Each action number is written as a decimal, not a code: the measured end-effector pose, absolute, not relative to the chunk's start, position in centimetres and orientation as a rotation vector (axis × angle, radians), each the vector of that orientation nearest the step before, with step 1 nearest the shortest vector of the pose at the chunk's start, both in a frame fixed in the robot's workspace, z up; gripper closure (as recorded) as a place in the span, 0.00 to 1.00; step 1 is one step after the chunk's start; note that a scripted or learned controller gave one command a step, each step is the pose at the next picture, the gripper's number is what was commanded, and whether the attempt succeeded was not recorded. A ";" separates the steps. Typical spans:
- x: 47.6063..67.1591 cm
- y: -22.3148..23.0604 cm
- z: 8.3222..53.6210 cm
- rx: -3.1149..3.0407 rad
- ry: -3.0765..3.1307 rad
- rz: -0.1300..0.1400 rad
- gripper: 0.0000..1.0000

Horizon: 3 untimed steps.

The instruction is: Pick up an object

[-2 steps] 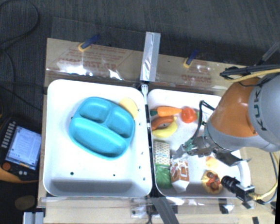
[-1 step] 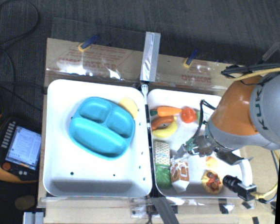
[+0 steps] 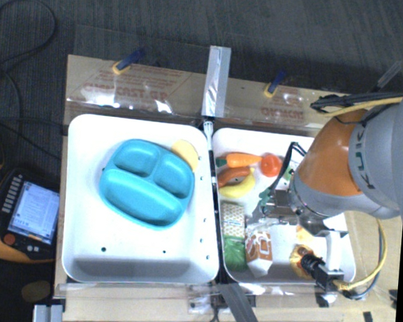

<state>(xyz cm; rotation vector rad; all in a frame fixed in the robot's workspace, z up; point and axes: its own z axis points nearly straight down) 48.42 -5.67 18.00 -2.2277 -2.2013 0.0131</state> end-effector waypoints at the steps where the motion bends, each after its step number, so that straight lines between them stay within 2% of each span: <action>1: 48.5 -5.7 18.5 -2.219 -2.196 0.027 1.00; 2: 48.5 -5.7 18.5 -2.219 -2.197 0.028 0.00; 3: 48.3 -9.4 10.0 -2.129 -2.294 0.008 0.00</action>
